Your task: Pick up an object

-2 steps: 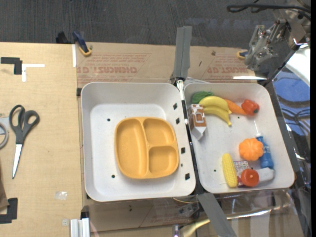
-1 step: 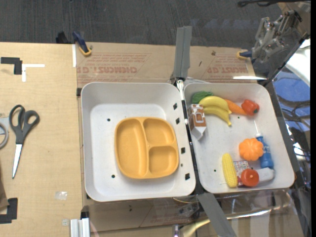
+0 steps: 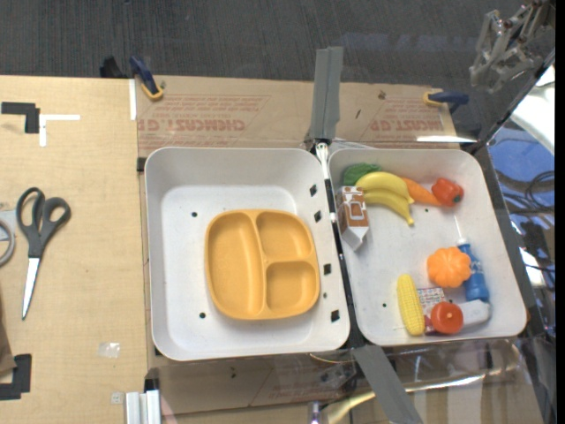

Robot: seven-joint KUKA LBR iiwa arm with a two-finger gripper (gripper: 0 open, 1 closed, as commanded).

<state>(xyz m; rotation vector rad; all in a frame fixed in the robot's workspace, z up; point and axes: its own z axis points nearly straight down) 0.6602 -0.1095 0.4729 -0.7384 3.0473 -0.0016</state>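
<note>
1. Your candidates all sit in the right bin point(image 3: 499, 263): a banana point(image 3: 388, 191) at the back with a green item point(image 3: 357, 174) behind it and a carrot-like orange piece point(image 3: 424, 193) and a red pepper point(image 3: 448, 191) to its right; a small carton point(image 3: 354, 216) leaning at the left wall; an orange fruit point(image 3: 448, 268), a corn cob point(image 3: 409, 304), a red tomato-like ball point(image 3: 447, 318) and a blue-and-white bottle point(image 3: 475, 286) at the front right.
2. Expect trouble from crowding — the front-right group lies touching, so a descent there could nudge a neighbour or close on two things at once. The round fruit may roll out of a pinch.
3. The carton sits against the wall, so one side of it is hard to reach.
4. The banana looks like your safest pick, though the carrot piece touches it.
5. The claw point(image 3: 510, 38) hangs at the top right, beyond the bin's far corner and well apart from every object — I cannot tell whether it is released or clenched, and nothing is seen in it.
6. The left bin point(image 3: 168, 263) holds a yellow divided plate point(image 3: 262, 263); scissors point(image 3: 35, 237) lie on the tabletop point(image 3: 79, 307).
</note>
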